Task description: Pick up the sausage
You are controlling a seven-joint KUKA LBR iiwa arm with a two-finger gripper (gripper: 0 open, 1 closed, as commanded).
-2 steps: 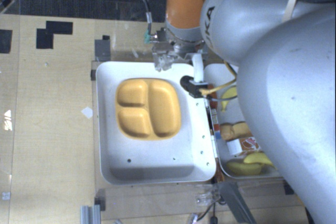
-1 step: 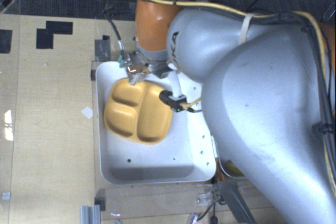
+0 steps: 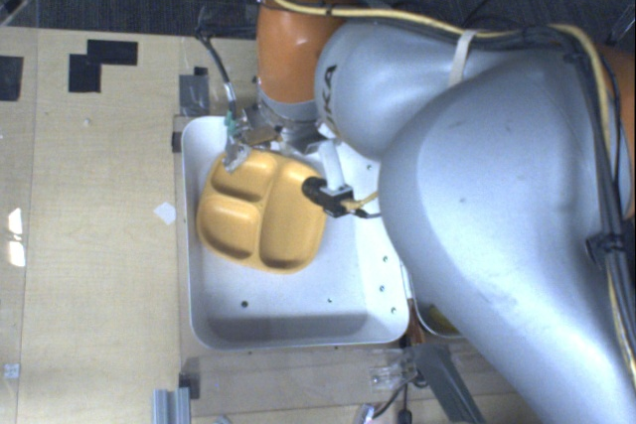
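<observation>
A large tan, lumpy object (image 3: 260, 212) with rounded lobes, like a toy bread loaf, lies in the upper left part of the white bin (image 3: 288, 318). My gripper (image 3: 238, 150) hangs below the orange wrist band (image 3: 288, 45), right at the object's upper left edge. The wrist and the grey arm hide most of the gripper, and whether it touches or holds the tan object is unclear. Whatever lies under the arm in this bin is hidden.
The grey arm (image 3: 497, 213) covers the right half of the view and the second bin. Left of the bin is the pale wooden bench (image 3: 89, 213) with black markers (image 3: 99, 63) at the back. The bin's front floor (image 3: 298, 298) is bare white.
</observation>
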